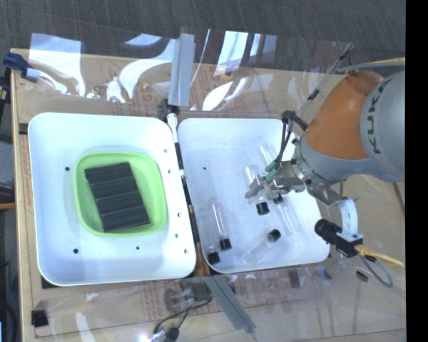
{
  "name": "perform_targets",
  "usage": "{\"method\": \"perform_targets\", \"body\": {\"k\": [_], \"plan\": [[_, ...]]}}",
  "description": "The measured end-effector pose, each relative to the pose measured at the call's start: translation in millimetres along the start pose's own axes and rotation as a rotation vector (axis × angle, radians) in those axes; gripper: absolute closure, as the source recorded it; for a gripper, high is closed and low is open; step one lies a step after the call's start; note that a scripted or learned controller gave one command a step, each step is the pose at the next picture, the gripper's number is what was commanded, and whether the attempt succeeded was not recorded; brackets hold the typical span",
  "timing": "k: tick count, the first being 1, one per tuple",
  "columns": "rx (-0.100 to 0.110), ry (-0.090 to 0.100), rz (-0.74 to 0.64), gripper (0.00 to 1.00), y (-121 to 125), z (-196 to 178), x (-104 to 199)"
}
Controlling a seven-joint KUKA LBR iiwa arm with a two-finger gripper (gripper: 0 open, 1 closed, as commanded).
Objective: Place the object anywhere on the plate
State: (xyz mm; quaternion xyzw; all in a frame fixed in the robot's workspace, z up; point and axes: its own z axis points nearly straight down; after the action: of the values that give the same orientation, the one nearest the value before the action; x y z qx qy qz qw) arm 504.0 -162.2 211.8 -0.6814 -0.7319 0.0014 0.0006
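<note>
Currently the arm (357, 127) reaches in from the right, its orange band over the right bin's (221, 148) far right side, and the gripper (264, 189) sits low over the middle of that bin, among a scatter of clear vials. Whether it is open or closed cannot be told: the end of the tool is small and blurs into the clear glass beneath it, and nothing can be confirmed as held. One vial (269, 159) lies just up from the gripper, slanting toward the bin's far side. Two black caps (262, 207) show just below the gripper, touching or nearly touching its tip. A further vial (218, 223) lies left of centre, roughly along the bin's length, with a black cap (225, 244) at its near end. Another capped vial (260, 242) lies near the front edge at a slant, its cap (274, 235) toward the right. One more black cap (213, 257) rests in the front left corner, close to the rim. The left bin (50, 191) holds the plate (154, 184), a green square dish with rounded corners, placed near the middle. On the plate lies a dark ribbed block (116, 196), turned slightly off square and covering most of the plate's floor. All vials are in the right bin, well apart from the plate. A grey bar (180, 66) stands behind the bins on the bench (71, 305), at their joint.
</note>
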Motion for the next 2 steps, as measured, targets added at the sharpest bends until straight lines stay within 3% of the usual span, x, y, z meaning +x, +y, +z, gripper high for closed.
{"method": "perform_targets", "body": {"k": [1,2], "plan": [[-0.001,0.001,-0.325,1.00,96.2,20.6,81.6],[0.001,0.002,-0.416,1.00,56.8,20.5,156.8]]}}
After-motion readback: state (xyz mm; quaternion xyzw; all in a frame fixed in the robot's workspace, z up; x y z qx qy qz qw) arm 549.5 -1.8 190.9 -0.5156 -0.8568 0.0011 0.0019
